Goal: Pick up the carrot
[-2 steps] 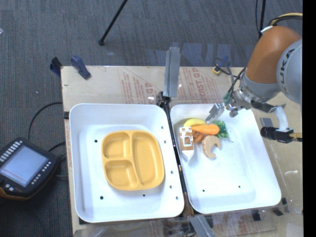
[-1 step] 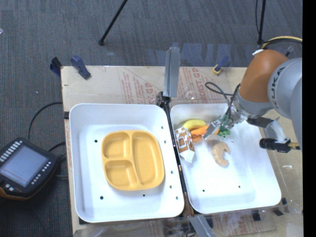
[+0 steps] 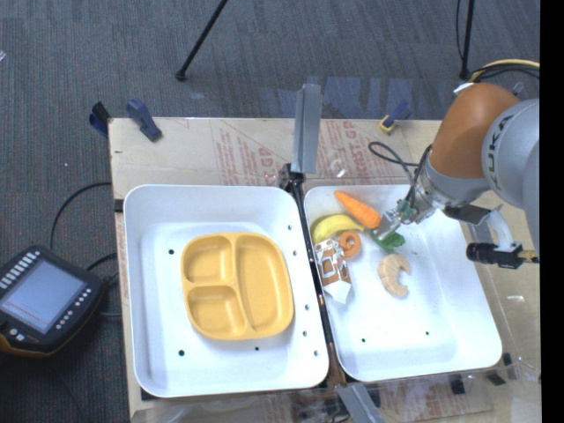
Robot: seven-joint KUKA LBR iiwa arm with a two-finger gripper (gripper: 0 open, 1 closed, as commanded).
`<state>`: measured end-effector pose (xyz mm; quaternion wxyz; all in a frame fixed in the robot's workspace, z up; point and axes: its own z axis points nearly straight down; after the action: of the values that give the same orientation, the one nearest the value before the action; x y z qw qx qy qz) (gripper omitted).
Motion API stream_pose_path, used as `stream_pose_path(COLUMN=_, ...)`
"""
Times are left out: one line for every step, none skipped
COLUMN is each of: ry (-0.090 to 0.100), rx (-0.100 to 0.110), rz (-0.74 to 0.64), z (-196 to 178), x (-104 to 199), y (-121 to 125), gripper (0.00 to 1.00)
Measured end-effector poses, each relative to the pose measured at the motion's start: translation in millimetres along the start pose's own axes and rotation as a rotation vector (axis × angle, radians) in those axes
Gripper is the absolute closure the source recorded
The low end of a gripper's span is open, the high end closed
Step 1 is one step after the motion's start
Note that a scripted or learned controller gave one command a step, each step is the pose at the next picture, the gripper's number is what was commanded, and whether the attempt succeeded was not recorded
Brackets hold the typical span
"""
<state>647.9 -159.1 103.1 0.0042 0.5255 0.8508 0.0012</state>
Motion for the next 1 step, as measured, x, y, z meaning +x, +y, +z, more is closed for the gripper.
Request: stream_pose_path(ry=0.005, rx=-0.002, rz=0.079, z=-88.8, x=104.5, y=52.1, gripper=1.00)
